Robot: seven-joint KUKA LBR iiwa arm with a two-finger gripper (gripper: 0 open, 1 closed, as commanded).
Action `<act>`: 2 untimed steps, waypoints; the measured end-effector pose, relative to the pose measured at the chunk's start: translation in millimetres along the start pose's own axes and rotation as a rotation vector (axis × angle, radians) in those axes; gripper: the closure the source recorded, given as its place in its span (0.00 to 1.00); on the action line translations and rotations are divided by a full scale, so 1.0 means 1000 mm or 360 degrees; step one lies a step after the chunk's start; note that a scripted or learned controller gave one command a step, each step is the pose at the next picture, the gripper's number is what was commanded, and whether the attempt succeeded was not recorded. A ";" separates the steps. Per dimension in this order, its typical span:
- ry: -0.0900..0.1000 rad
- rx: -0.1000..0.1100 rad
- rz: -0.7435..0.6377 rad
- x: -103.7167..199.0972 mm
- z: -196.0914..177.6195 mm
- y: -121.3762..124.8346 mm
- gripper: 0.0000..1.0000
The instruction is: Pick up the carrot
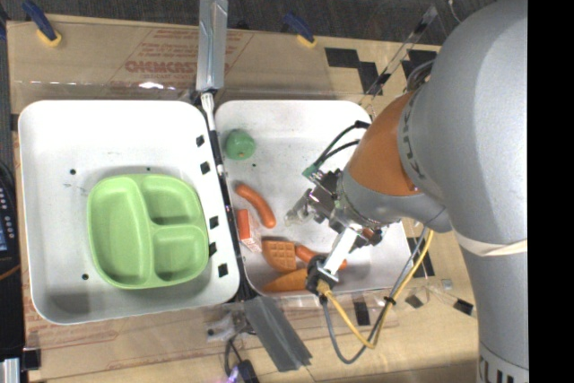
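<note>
An orange tapered carrot (285, 282) lies along the near wall of the right bin (287, 117), just below a brown waffle piece (279, 253). My gripper (303, 209) hangs over the middle of the right bin, up and to the right of the carrot and apart from it. Nothing shows held in it. The grey wrist and orange band hide the bin's right side.
A reddish sausage (255, 204) lies left of the gripper, and a green ball-like fruit (239, 143) sits at the bin's far left. A small orange stick (243, 224) rests against the dividing wall. The left bin (54, 148) holds a green sectioned plate (148, 230).
</note>
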State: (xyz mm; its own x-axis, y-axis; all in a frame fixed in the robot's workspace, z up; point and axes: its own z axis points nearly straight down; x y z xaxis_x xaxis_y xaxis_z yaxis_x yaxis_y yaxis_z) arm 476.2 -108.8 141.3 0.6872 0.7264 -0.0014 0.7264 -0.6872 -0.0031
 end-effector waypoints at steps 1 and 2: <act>-0.0001 0.0004 0.0525 -0.067 -0.025 0.062 0.00; 0.0005 0.0005 0.0029 -0.025 0.050 0.024 0.00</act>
State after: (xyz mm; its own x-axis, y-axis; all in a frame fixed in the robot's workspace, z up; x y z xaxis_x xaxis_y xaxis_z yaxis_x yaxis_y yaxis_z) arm 476.5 -143.6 91.6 0.7004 0.7138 0.0014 0.7138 -0.7004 -0.0063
